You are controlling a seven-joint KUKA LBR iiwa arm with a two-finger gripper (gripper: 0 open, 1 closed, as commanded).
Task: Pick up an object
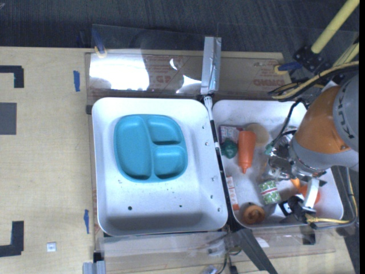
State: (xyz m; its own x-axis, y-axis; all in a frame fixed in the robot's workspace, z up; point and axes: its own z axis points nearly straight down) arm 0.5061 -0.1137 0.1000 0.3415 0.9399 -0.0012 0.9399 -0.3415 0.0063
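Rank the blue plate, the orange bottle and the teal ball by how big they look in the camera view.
1. blue plate, by far the largest
2. orange bottle
3. teal ball, smallest

All lie at a similar depth, so the order seems safe.

A blue divided plate (151,147) lies in the left white bin (114,210) on the pale wooden tabletop (40,170), which carries black tape marks (12,76) and blue tape bits (76,80), with dark carpet (142,4) beyond.
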